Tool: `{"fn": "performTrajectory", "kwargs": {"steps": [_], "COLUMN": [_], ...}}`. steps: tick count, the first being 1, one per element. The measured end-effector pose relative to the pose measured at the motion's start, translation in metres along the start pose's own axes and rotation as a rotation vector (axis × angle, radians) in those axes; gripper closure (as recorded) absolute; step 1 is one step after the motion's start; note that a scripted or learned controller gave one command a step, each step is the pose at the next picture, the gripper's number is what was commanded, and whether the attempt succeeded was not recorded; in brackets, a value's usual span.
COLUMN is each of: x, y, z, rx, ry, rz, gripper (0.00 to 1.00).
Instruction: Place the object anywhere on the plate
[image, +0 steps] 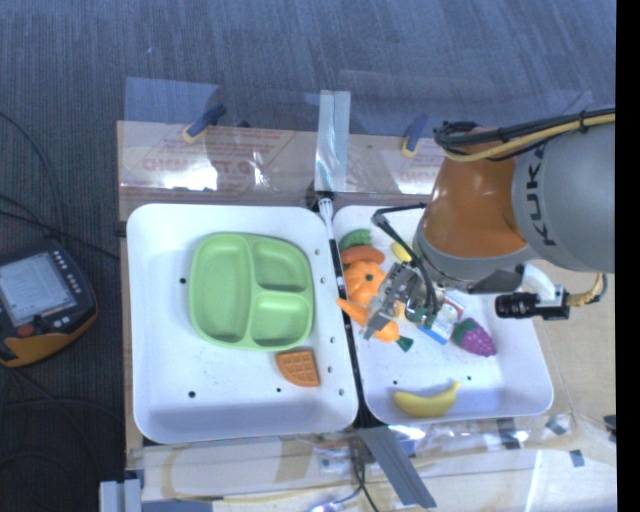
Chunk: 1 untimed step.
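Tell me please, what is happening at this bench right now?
The grey arm's gripper is low in the right bin, among orange toy food, near purple grapes and a banana. The green plate lies in the left bin with a waffle beside it. Nothing is on the plate yet.

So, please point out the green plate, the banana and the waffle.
green plate (222, 285), camera view, large left compartment.
banana (425, 401), camera view, middle of its curve.
waffle (298, 367), camera view, centre of its top.

Green three-compartment plate (251, 290) flat in the left bin (160, 400), a waffle piece (298, 367) just beside its lower-right corner.
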<state>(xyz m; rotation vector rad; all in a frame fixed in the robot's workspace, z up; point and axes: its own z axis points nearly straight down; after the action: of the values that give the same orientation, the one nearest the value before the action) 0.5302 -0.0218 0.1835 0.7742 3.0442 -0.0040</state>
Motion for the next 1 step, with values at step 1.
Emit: {"fn": "performTrajectory", "kwargs": {"steps": [1], "x": [-0.0114], "y": [0.1019], "z": [-0.0346], "rx": [-0.003], "ry": [0.001], "rz": [0.126], "gripper": [1.0]}}
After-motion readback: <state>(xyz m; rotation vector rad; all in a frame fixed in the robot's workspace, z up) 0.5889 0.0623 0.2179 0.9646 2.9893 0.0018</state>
